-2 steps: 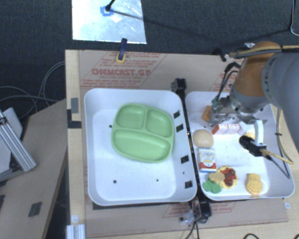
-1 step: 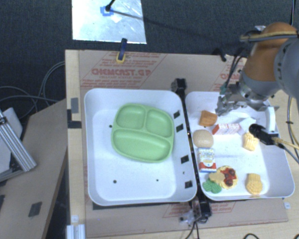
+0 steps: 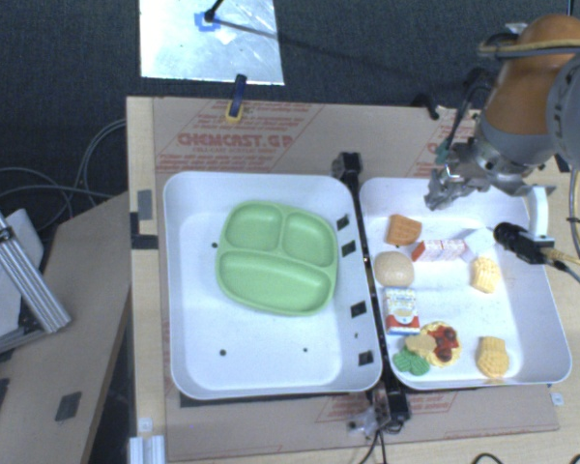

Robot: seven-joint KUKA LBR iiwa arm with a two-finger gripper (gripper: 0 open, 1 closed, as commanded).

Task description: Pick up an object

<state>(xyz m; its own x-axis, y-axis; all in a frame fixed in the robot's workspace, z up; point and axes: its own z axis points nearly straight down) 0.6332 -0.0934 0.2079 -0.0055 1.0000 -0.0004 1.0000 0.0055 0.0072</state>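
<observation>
Gripper (image 3: 441, 197) hovers over the right bin's (image 3: 551, 341) far edge; can't tell its opening. Orange toast (image 3: 403, 230) sits just below-left, nothing visibly held.

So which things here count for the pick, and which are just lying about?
For the pick: gripper; toast; egg; red packet; corn; carton; pizza; waffle; right bin.

Lying about: green tray; left bin; foil sheet.

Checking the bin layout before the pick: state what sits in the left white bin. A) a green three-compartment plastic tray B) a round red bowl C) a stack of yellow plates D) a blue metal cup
A: the green three-compartment plastic tray lies in the left white bin.
</observation>
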